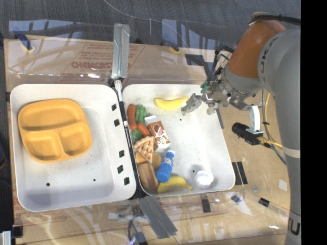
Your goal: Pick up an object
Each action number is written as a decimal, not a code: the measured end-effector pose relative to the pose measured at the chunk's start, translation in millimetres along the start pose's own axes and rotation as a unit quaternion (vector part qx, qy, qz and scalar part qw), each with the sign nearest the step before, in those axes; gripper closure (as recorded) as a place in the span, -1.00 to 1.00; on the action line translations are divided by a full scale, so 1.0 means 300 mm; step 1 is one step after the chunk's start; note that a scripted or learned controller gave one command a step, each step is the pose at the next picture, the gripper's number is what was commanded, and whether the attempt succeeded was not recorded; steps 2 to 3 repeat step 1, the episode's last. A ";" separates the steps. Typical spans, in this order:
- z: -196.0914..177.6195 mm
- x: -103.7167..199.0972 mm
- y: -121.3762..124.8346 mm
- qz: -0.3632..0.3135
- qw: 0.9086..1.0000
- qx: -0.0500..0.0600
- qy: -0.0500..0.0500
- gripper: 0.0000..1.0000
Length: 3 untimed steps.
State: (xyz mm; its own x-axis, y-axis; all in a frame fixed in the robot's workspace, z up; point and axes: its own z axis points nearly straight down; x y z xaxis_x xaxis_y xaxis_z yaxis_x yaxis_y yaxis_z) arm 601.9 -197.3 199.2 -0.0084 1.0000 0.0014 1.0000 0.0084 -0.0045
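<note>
The arm (265, 50), grey w/ orange band, reaches in from the right over the far right corner of the right bin (217, 152). Gripper (193, 105) sits low just beside the right end of a yellow banana (170, 103) lying near the bin's far wall; whether it touches the banana can't be told. Jaw state can't be told either, fingers too small and dark vs. the wrist hardware, and nothing visibly sits between them. Rest of the objects crowd the bin's left side: carrot (132, 114) and green veg (140, 113) at the top, small carton (158, 132) below, waffle-like piece (144, 147), blue bottle (165, 166), a second banana (173, 185) at the near edge, white bottle (204, 178) near the front right. Left bin (76, 185) holds a yellow divided tray (53, 128), toward its far left.
</note>
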 end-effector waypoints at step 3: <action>0.360 0.200 0.085 0.073 0.997 -0.001 0.000 -1.00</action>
